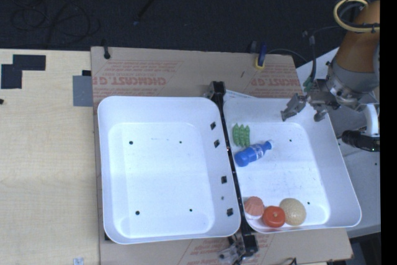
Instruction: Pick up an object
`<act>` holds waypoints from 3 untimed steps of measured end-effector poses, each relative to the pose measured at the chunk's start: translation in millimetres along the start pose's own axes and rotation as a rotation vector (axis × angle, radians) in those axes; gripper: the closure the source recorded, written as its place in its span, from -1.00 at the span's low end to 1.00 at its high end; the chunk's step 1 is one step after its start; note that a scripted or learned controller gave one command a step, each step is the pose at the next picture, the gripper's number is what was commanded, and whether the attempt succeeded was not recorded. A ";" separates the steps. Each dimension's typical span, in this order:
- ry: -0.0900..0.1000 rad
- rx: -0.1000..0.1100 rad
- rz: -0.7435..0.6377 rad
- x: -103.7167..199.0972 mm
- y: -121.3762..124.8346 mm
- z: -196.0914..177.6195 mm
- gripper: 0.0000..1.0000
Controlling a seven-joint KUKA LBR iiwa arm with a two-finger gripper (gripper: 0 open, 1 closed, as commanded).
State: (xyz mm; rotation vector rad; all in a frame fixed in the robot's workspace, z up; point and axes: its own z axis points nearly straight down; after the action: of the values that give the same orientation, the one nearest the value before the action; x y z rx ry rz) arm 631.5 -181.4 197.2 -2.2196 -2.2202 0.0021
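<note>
The jaws (pixel 306 107) hang released, grasping nothing. The blue bottle (pixel 252 153) lies below-left of them. The cardboard (pixel 186 74) further left reads "CHEMCAST", upside down.

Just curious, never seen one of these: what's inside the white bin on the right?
In the right bin lie a green ridged toy, a blue bottle, and three round things in the near corner: pinkish, red, tan. Anything beneath them is hidden.

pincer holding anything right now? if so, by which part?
Nothing held. The pincer sits open over the right bin's far rim, apart from the blue bottle.
</note>
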 end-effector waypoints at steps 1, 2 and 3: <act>-0.004 -0.008 0.002 -33.9 -43.1 -116.0 -1.00; 0.002 0.007 -0.004 -29.8 -10.7 7.0 -1.00; 0.000 -0.001 0.001 -31.2 -66.2 -57.8 -1.00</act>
State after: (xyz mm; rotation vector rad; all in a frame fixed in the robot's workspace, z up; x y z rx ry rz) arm 565.4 -212.7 255.1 -2.2210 -2.2198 0.0011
